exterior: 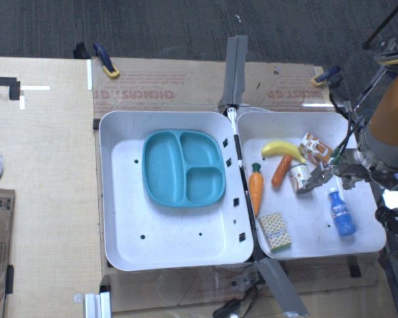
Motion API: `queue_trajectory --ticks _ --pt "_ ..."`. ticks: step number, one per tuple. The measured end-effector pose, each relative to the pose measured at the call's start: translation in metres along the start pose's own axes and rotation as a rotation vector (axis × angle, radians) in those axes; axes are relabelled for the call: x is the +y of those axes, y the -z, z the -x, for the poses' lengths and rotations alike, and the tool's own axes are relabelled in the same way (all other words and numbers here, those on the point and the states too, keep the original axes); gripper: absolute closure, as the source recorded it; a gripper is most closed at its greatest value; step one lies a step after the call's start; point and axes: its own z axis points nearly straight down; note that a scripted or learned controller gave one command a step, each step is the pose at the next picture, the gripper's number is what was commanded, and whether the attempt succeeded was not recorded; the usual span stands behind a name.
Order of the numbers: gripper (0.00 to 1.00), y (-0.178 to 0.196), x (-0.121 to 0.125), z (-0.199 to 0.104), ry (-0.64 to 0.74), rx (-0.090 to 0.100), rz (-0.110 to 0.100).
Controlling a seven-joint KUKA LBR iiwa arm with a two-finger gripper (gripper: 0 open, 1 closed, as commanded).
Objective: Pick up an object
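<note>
Seen from above, two shallow white bins sit side by side on a bench. The left bin (119, 177) holds a teal divided plate (184, 168). The right bin (305, 244) holds the loose objects. The grey arm (385, 121) enters from the right, its upper part cut off at the frame edge. Its gripper (312, 181) hangs low over the bin's middle, and whether it is open or closed cannot be made out. A small can (297, 174) lies right against the gripper tip, partly hidden by it. Nearby are a banana (282, 150), a carrot (255, 188) by the left wall, a small orange piece (280, 169), a snack packet (316, 148), a blue bottle (341, 212) and a patterned box (275, 231).
</note>
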Motion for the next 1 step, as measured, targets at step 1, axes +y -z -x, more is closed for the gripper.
queue_trajectory --ticks 1 --pt "0.00 -0.1168 0.0613 -0.0134 0.032 0.000 0.002"
